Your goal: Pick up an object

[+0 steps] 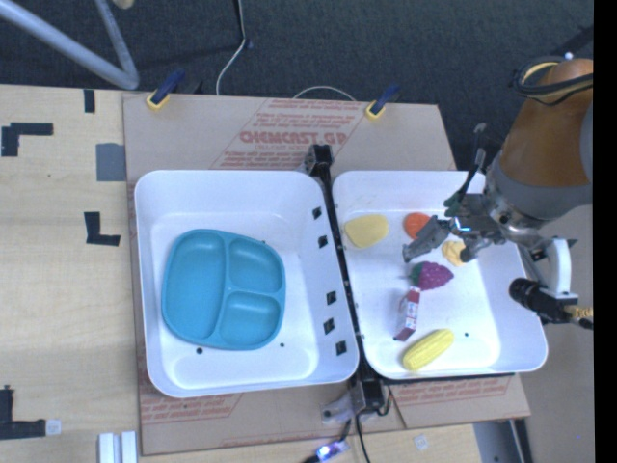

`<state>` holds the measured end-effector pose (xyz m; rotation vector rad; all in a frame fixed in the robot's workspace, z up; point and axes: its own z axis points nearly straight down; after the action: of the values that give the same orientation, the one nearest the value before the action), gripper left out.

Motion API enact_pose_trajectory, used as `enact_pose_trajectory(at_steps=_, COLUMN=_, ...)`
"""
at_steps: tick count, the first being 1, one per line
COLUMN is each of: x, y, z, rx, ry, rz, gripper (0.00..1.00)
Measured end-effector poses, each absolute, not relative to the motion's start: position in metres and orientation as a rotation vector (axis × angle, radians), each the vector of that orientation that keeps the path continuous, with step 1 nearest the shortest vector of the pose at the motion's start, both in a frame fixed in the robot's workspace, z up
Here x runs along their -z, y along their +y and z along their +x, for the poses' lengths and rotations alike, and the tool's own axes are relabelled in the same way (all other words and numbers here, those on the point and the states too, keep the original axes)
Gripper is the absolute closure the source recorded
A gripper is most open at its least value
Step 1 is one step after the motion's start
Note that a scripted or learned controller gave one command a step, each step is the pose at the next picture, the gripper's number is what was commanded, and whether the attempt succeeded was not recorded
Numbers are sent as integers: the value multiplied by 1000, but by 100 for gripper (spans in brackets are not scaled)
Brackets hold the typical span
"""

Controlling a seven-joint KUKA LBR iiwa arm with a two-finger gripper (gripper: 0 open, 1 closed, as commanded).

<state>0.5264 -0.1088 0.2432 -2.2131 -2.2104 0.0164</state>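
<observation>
Over the right bin [501, 355] the gripper [445, 241] is hanging, with the arm [545, 152] reaching in from the right side. Its two fingers are seen spread apart, one dark finger [424, 244] pointing to the left and one lighter finger [470, 249] beside it, and nothing is held between them.

The purple grape bunch [434, 275] is judged to be the nearest thing for a pick: it lies just below the open fingers in the view, a little toward the near edge of the bin. A small yellow piece [453, 253] is found almost directly between the fingertips, but it is too small to be named with certainty. The orange object [415, 224] lies just beside the dark finger, on the far side.

Other things are kept in the same bin. A pale yellow round object [366, 230] rests near the divider. A small red and white bottle [409, 313] lies with its long axis running nearly from far to near. A yellow corn cob [427, 348] lies slanted close to the near wall.

The left bin [174, 193] holds a blue divided plate [224, 288], whose compartments carry nothing. It is well apart from the gripper.
</observation>
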Motion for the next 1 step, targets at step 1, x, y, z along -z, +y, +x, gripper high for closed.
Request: enact_pose_trajectory(at_steps=1, x=-249, y=-108, z=529, rx=-5, ry=-2221, rz=-2216, gripper=0)
